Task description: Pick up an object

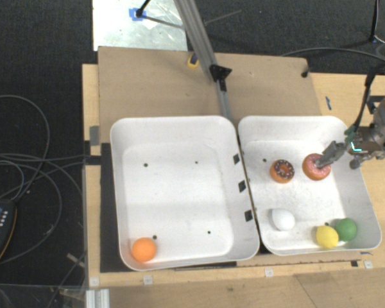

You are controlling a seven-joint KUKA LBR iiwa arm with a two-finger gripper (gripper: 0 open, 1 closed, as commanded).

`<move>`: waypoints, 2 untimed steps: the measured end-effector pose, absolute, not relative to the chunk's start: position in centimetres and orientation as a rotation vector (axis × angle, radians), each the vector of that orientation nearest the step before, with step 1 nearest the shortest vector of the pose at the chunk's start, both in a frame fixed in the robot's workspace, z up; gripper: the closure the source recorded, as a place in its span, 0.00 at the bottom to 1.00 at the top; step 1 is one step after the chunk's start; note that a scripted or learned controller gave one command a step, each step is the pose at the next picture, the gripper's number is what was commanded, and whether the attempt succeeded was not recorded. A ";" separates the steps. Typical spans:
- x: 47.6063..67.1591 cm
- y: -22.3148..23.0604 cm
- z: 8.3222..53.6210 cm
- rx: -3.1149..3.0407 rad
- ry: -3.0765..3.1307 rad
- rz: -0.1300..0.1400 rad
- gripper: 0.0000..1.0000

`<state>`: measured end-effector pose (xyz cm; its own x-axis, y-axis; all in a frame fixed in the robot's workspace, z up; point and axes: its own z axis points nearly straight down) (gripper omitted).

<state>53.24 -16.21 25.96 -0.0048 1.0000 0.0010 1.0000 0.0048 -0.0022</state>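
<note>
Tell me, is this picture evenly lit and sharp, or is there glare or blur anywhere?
In the camera view, both white bins, left and right, are brightly lit and nearly washed out, with soft shadows along their inner walls. A pale patch of floor behind the bench glares. The orange ball looks crisp; the gripper at the right edge looks slightly soft.
</note>
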 end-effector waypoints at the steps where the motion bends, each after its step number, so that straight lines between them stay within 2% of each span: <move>1: 53.3 -16.2 26.1 -2.218 -2.226 -0.002 0.00; 2: 52.9 -15.5 20.2 -2.218 -2.220 0.003 0.00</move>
<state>52.91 -15.50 20.17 -0.0010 1.0000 0.0014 1.0000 0.0010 -0.0039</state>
